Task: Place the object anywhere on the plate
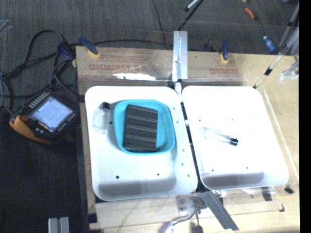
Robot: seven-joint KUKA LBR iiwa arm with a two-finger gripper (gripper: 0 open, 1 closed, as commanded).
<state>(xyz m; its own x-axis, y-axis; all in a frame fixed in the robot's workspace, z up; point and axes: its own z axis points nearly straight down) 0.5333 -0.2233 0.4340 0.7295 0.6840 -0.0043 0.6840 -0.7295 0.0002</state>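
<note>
- Camera view: a dark ribbed block (141,127) is lying flat on the teal plate (166,130), which is sitting in the left bin (141,178).
- Judging by that, the placing is looking done, if the block is the object meant; nothing seems to be remaining.
- A small clear bottle (101,115) is resting just left of the plate, outside it.
- Right of the plate, in the right bin (243,178), a clear syringe-like item (221,136) is lying; its make is hard to tell.
- The pincer's state: I cannot tell.
</note>
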